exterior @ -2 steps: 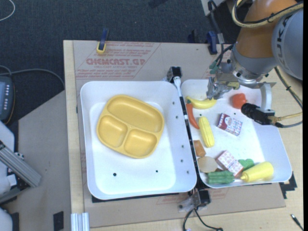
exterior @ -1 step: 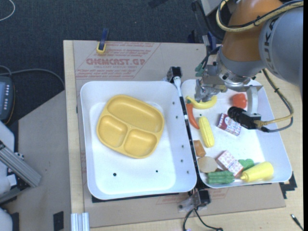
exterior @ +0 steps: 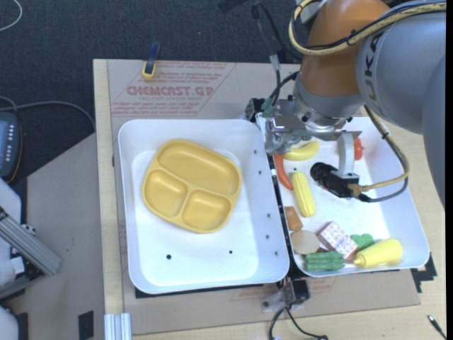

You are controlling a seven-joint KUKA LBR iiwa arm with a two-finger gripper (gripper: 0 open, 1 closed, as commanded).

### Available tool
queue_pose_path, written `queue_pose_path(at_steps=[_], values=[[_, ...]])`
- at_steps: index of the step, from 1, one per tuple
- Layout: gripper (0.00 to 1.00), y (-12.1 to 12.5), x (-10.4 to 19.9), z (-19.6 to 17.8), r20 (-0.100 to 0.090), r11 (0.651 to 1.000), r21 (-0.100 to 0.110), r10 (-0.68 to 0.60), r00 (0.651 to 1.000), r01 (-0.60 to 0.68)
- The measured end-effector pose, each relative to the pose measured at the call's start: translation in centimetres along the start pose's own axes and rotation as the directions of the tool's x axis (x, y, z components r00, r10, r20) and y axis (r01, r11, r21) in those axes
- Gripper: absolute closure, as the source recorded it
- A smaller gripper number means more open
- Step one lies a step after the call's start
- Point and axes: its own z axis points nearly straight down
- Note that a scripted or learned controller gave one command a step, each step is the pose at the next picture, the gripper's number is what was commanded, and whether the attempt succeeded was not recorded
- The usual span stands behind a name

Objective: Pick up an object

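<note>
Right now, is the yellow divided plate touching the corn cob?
Apart. The camera view shows the yellow divided plate in the left bin and the corn cob in the right bin, the bins' walls between them.

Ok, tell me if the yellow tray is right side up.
Right side up: the tray lies flat in the left bin, three compartments facing up.
</note>
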Motion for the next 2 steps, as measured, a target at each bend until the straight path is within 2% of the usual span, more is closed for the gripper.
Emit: queue_pose_path(at_steps=[1, 2], values=[[1.0, -2.7, 5.5, 0.4, 0.0, 1.0, 0.002, -0.001, 1.0, 0.001], [1.0, -2.1, 5.5, 1.7, 0.002, 1.0, 0.002, 0.004, 1.0, -0.004]])
